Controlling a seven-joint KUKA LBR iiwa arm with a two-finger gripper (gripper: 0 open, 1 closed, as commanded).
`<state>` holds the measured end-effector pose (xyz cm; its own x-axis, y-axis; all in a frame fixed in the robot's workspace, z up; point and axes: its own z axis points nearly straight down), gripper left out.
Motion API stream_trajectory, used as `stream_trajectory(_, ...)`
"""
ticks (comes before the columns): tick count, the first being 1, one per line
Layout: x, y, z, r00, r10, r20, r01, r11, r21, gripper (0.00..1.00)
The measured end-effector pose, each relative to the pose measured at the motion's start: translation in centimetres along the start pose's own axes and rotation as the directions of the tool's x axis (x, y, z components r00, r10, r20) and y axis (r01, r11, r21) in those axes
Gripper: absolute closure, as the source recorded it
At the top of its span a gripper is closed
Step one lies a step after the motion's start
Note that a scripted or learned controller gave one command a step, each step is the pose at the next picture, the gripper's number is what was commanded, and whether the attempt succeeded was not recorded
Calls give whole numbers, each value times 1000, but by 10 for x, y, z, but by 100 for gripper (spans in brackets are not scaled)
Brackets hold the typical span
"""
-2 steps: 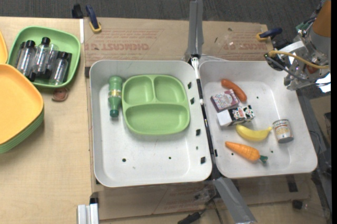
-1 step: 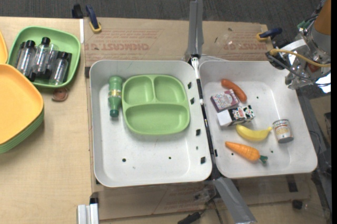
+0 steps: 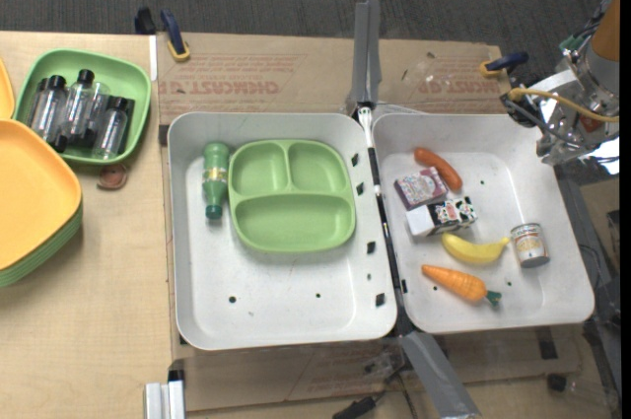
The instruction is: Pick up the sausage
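Note:
The sausage [image 3: 439, 168] is a short orange-red link lying at a slant in the far part of the right bin [image 3: 552, 304]. Its lower left end lies close to a pink carton [image 3: 421, 187]. My gripper [image 3: 564, 133] hangs over the right bin's far right rim, to the right of the sausage and well apart from it. Cables and metal parts crowd the wrist, and nothing shows in the gripper's hold.
Near the sausage the right bin also holds a white patterned box [image 3: 442, 215], a banana [image 3: 474, 249], a carrot [image 3: 459, 284] and a small can [image 3: 529, 244]. The left bin holds a green divided plate [image 3: 292, 195] and a green bottle [image 3: 215, 178].

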<state>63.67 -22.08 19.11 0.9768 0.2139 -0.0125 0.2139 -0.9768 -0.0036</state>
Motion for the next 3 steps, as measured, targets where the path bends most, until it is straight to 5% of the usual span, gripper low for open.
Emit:
stream_trajectory(1,15,4,65,979,-202,-8,202,979,-3,100)
stream_trajectory(2,-67,-13,-78,954,-300,-8,300,954,-5,100)
stream_trajectory(3,-48,-19,19,1000,16,-8,-16,1000,0,100)
